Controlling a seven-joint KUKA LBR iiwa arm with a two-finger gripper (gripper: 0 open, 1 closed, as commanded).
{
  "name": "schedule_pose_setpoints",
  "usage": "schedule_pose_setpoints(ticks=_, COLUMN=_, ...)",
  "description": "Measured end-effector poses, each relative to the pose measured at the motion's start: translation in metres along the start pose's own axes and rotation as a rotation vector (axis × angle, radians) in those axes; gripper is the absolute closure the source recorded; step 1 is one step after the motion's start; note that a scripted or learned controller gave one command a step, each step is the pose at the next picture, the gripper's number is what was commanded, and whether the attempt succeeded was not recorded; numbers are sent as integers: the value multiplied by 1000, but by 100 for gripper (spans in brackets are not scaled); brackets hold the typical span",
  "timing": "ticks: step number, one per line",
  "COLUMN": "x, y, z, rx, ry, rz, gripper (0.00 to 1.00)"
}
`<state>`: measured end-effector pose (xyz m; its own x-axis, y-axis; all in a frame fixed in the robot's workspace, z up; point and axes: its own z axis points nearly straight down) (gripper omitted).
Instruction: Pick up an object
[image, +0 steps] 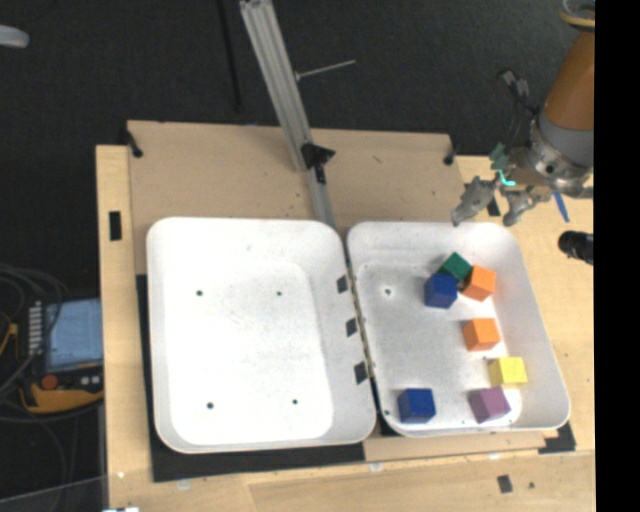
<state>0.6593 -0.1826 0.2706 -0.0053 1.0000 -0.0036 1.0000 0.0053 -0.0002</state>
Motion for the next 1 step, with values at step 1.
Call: schedule_pose_setpoints(ticks=1, x=-8, y=6, z=48, rx=3, ry=1, rz=6, gripper=0)
